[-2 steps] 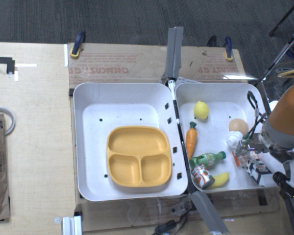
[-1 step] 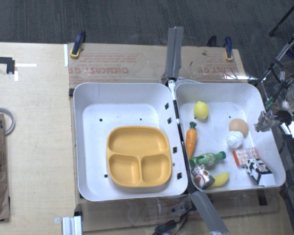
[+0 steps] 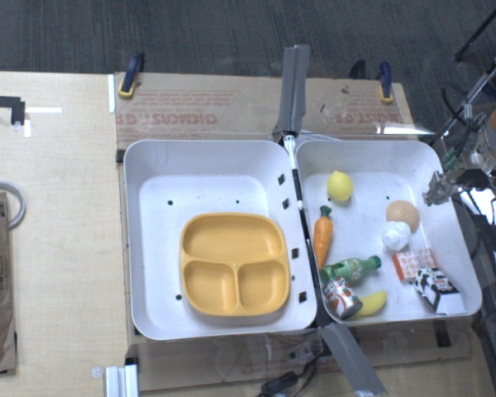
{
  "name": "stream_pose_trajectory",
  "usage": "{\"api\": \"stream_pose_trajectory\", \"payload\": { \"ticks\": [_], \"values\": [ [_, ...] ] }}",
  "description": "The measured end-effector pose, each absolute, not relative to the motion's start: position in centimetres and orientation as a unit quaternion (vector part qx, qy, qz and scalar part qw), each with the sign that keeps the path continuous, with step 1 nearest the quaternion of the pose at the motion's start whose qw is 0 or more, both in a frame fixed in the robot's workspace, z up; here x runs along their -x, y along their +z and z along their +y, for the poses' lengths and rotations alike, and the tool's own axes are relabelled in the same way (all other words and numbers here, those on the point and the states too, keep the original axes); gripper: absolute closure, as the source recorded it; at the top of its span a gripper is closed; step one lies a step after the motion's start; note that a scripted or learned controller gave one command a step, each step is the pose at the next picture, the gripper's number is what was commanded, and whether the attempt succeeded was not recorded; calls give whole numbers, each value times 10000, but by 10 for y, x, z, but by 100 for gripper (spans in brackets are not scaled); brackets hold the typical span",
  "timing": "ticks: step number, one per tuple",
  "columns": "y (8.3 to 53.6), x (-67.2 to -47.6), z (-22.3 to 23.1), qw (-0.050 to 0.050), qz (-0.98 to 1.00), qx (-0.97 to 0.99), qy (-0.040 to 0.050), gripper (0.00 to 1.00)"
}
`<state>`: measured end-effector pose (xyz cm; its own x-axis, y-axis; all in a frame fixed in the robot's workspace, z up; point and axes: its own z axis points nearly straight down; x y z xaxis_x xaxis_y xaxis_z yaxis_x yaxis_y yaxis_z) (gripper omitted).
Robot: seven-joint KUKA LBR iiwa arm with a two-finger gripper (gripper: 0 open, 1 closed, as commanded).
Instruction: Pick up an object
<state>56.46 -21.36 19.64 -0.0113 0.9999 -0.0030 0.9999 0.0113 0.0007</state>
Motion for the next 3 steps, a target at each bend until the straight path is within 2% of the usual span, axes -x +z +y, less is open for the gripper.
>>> {"api": "stream_pose_trajectory", "payload": {
  "ticks": [1,2,3],
  "values": [
    [222,-599,-159,9,7272,-6864,-4,100],
    [222,-599,-160,7,7269,-6868,-7,0],
    [305,-542,-116,0,6095,-7928,-18,0]
  ]
}}
